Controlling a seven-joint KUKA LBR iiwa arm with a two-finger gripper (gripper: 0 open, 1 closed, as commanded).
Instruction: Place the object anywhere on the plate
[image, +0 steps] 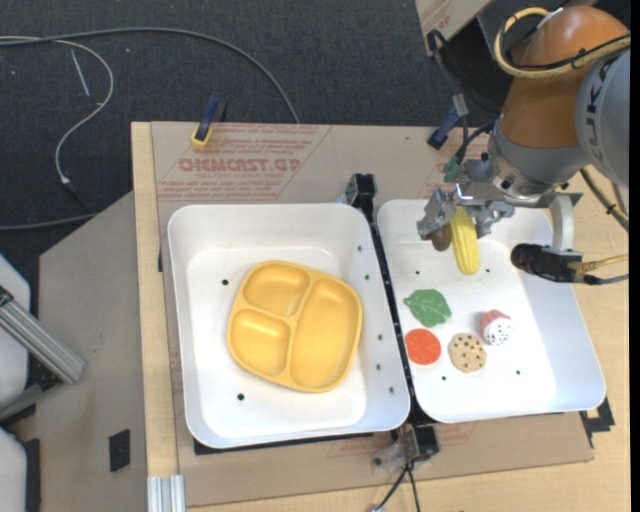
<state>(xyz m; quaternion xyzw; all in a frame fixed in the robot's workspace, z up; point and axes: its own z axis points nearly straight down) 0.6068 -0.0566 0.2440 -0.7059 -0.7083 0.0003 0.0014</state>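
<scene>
Corn (465, 246) hangs pinched in the pincer (455, 228) above the right bin (560, 390), cardboard-topped bench (250, 160) beneath.

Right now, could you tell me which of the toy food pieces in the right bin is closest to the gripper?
The yellow corn cob, directly under the gripper. The green leaf, red slice, cookie and strawberry lie farther down the bin.

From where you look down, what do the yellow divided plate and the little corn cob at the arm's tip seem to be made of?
The plate looks like moulded plastic: one even yellow, soft sheen, rounded dividers between three compartments. The corn cob, hanging at the gripper over the right bin, looks like a plastic or rubber toy: flat bright yellow with a smooth outline. Which of the two, the picture leaves open.
</scene>
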